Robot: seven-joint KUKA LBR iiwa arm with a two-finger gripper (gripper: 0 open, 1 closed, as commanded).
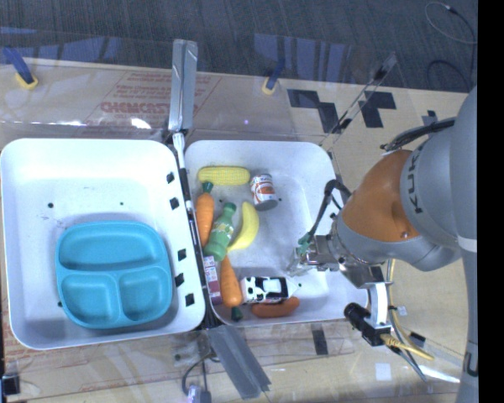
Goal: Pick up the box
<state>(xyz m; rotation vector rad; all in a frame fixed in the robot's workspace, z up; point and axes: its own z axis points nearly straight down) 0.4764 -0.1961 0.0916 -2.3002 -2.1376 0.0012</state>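
Note:
A small black-and-white patterned box (265,288) lies on its side near the front edge of the right bin (315,162). An orange-red sausage-shaped item (275,307) lies just in front of it. My gripper (305,257) hangs low over the bin floor, just right of and behind the box's right end, under the orange wrist band (378,204). Nothing is visibly held in it.
The right bin also holds corn (223,175), a can (264,190), two carrots (204,215) (229,284), a green bottle (221,230), a banana (247,228) and a thin red packet (209,277) along the left wall. A blue divided tray (113,273) sits in the left bin (34,166).

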